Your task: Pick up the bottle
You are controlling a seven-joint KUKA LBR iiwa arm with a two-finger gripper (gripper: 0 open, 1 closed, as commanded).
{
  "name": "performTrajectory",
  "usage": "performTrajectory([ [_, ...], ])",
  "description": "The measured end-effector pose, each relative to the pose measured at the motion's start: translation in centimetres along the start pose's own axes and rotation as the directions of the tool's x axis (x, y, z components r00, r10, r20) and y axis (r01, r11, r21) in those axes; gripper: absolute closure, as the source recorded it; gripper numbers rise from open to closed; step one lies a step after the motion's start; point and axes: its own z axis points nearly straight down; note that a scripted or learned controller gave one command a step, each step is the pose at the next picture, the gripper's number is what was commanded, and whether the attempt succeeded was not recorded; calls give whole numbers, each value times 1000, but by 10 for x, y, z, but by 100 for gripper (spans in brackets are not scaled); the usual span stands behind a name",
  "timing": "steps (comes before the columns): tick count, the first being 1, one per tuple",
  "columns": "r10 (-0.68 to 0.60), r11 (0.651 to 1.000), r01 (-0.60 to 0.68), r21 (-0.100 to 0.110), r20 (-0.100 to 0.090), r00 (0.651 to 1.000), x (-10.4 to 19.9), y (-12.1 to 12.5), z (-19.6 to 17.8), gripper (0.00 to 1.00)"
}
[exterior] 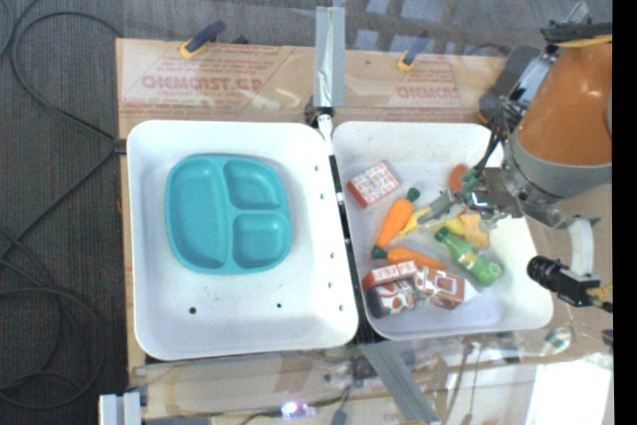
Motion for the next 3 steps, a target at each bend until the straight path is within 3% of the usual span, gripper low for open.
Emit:
performTrajectory([
  [1,95,995,-95,1,-1,995,-62,25,119,0],
  [2,161,987,-161,-8,-3,987,-73,27,151,0],
  [3,161,987,-161,-11,-2,987,-74,28,142,100],
])
